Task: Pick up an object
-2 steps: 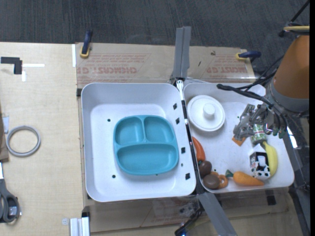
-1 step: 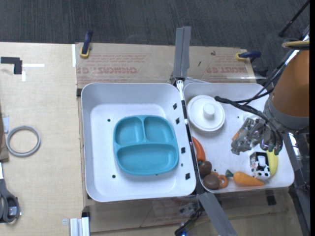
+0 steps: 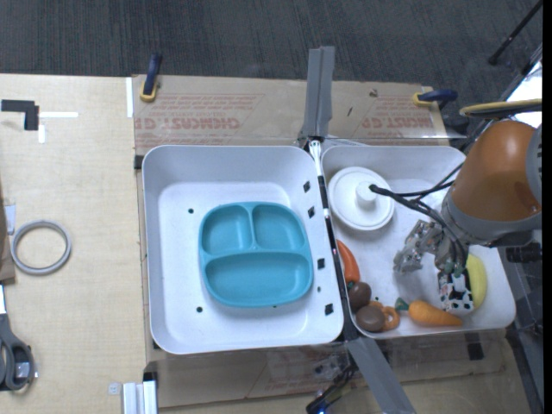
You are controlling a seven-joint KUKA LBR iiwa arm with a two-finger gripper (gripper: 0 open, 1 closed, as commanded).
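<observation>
While my gripper point(image 3: 417, 250) hangs low over the middle of the right-hand shallow white bin point(image 3: 405, 151), I cannot tell from this slant how far it is open, and I see nothing held in it. No object is picked yet.

The likeliest targets lie toward that bin's near right corner. A small black-and-white spotted piece point(image 3: 457, 293) sits just beside me, a yellow plastic banana point(image 3: 475, 281) lies along the right wall, and an orange plastic carrot point(image 3: 433, 316) lies against the near edge.

I judge the main risk to be the crowding. These three sit close together, so closing on one could nudge a neighbour, or catch two at once and drop both. The banana and carrot hug the walls, and a descent there could strike the rim or pinch only a rounded end that slips out.

A round white plastic lid with a knob point(image 3: 362, 198) sits at the bin's far left corner, well clear of me. Along the left wall lie a red-orange piece point(image 3: 348, 261) and two brown rounded lumps point(image 3: 372, 317), bunched in the near left corner and awkward to reach. In the left-hand white bin point(image 3: 172, 231) a teal divided plastic plate point(image 3: 255, 254) lies flat in the middle, offering little to grip.
</observation>
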